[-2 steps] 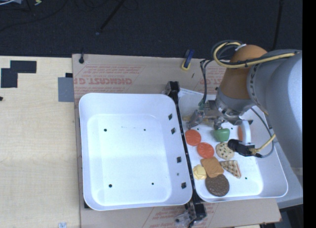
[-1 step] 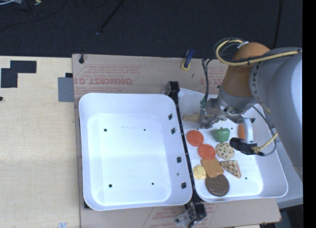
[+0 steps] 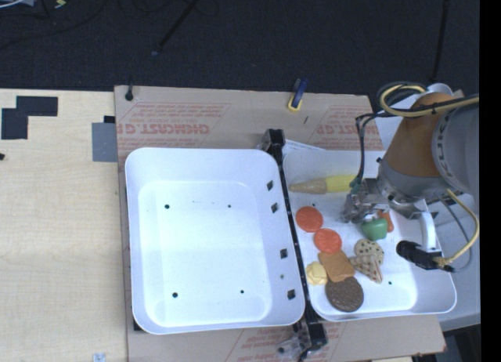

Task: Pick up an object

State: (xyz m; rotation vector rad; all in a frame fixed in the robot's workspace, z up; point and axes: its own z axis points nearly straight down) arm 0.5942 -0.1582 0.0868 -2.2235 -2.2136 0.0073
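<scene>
Gripper [image 3: 362, 210] jaw state unclear, arm [image 3: 423, 153] covers right bin [image 3: 438, 299] corner; 2 orange discs [image 3: 310, 219], 1 brown cookie [image 3: 344, 294].

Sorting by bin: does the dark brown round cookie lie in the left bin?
No. The brown cookie lies in the right bin, near its front edge, beside the other toy foods.

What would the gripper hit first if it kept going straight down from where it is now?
Most likely the green round piece just below the gripper in the right bin; depth is hard to judge from this slanted view, so it could land on bare bin floor beside it.
</scene>
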